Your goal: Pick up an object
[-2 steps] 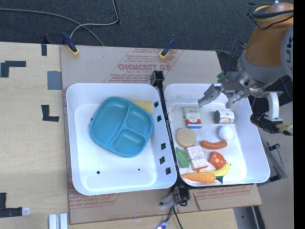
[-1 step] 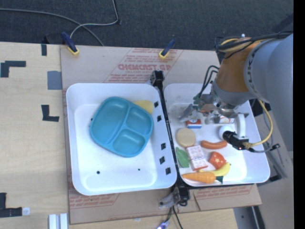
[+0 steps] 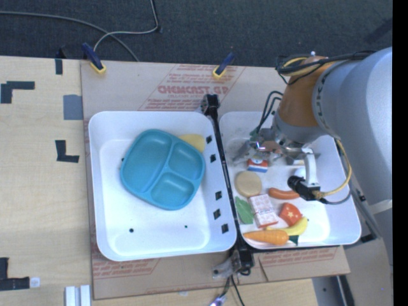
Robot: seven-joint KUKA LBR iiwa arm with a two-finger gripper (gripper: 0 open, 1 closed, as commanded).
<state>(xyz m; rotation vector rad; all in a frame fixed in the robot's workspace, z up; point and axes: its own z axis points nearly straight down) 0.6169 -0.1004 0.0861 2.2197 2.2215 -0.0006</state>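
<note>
My gripper (image 3: 255,148) hangs low over the back left part of the right bin (image 3: 338,225), just above a small red, white and blue carton (image 3: 257,166). In front of the carton lie toy foods: a round tan biscuit (image 3: 248,183), an orange sausage (image 3: 282,194), a red pepper (image 3: 291,213), a white and red packet (image 3: 262,210), a green piece (image 3: 243,209), a carrot (image 3: 266,237) and a yellow banana (image 3: 299,225). I see nothing lifted off the bin floor.
The left bin (image 3: 108,222) holds a blue divided plate (image 3: 163,169) with a yellow object (image 3: 194,142) poking out behind it. A black divider (image 3: 220,177) separates the bins. The arm's orange band (image 3: 299,104) and grey body cover the right bin's back right corner.
</note>
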